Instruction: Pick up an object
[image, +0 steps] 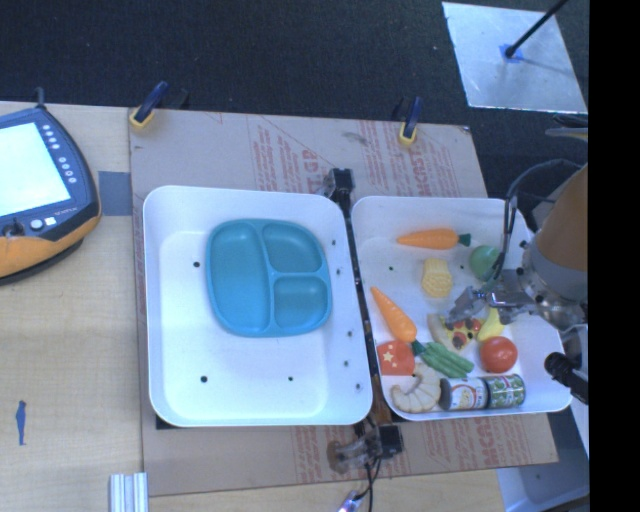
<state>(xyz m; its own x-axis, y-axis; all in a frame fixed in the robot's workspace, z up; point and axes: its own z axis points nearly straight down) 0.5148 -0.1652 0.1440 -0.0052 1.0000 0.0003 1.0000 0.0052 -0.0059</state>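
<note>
Right bin (372, 222) holds toy food just beside the pincer (468, 300).

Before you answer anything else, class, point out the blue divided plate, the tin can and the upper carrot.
Blue divided plate (268, 276), camera view: centre ridge where compartments meet.
Tin can (484, 392), camera view: middle of its label.
Upper carrot (427, 239), camera view: middle of its orange body.

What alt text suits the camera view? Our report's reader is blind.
The gripper hangs low over toy food in the right bin, near a tomato and two carrots. The left bin holds a blue divided plate.
</note>
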